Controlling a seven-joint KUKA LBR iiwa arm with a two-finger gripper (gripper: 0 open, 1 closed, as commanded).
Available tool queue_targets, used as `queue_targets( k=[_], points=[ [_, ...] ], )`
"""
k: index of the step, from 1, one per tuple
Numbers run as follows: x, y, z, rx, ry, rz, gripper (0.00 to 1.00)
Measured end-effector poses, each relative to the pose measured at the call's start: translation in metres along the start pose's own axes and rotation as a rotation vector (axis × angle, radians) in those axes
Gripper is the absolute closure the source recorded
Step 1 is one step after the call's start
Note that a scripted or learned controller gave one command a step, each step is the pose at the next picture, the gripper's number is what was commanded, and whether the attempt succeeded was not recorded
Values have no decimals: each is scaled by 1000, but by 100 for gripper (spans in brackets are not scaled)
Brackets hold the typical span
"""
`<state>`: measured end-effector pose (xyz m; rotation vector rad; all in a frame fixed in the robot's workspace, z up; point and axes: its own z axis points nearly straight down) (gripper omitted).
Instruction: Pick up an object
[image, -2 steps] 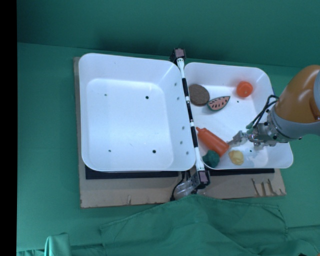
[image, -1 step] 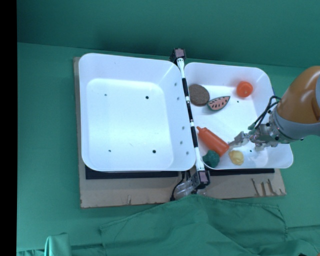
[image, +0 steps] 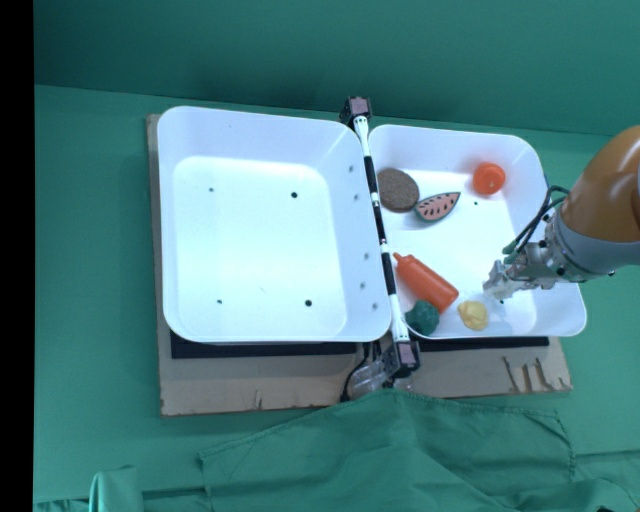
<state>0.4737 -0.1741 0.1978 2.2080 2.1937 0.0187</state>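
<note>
Now, in the camera view, the tool (image: 497, 284) hangs low in the right bin (image: 530, 160), at about four o'clock of its floor; whether it is spread or pressed together cannot be told. The yellow toy (image: 473, 315) lies just beside it toward seven o'clock, nothing pinched. A good pick probably means centring over it before descending. The green toy (image: 423, 317) and orange bottle (image: 426, 281) crowd nearby; the watermelon slice (image: 437, 206) sits well apart.
</note>
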Motion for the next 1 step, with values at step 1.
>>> queue_targets(
  k=[1],
  points=[
    [52,40,14,11,3,-6,100]
  ],
)
